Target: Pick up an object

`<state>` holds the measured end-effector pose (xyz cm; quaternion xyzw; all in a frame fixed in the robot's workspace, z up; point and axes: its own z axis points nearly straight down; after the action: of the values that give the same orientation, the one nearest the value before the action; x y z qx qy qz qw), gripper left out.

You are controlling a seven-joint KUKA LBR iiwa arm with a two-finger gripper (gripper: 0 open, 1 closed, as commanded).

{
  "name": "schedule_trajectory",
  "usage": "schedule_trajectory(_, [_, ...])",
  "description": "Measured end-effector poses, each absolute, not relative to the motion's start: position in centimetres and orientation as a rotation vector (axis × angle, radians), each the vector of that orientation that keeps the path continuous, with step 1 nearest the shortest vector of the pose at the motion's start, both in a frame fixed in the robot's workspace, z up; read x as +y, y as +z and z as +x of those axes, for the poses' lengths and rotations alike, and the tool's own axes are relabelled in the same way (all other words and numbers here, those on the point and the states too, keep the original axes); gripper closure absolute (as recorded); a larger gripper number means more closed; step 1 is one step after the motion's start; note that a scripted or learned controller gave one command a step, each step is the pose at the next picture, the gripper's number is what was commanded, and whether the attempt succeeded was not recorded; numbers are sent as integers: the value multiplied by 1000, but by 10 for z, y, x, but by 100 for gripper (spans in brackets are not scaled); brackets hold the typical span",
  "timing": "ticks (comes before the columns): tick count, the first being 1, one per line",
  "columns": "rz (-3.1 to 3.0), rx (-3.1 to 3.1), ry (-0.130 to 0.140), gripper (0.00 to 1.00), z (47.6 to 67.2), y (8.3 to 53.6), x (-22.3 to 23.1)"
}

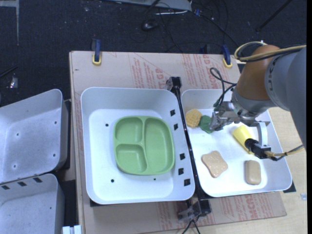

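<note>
Two white bins point(92, 130), hand point(218, 121) at green item point(206, 124) (grip unclear), board print point(156, 74) unreadable.

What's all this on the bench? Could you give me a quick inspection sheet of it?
Surface: brown board bearing two white bins, the left bin and the right bin.
Job's things: in the right bin, a round waffle-like piece, a green object, a yellow object, a tan toast-like slice and a small beige block.
Clutter: a green divided plate in the left bin.
Gripper: the gripper is low over the right bin, at the green object.
Cables: black cables run to the wrist; more lie on the dark floor.
Surroundings: blue clamps on the board's far edge; spare white bins at left.
</note>
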<state>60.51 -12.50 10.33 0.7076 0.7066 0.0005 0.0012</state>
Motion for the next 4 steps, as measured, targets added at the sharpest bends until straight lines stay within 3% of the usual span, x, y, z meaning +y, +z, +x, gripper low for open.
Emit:
schedule_trajectory(3, [2215,2221,5,100,622,241,-118])
schedule_trajectory(4, [2214,2231,2,100,609,249,-65])
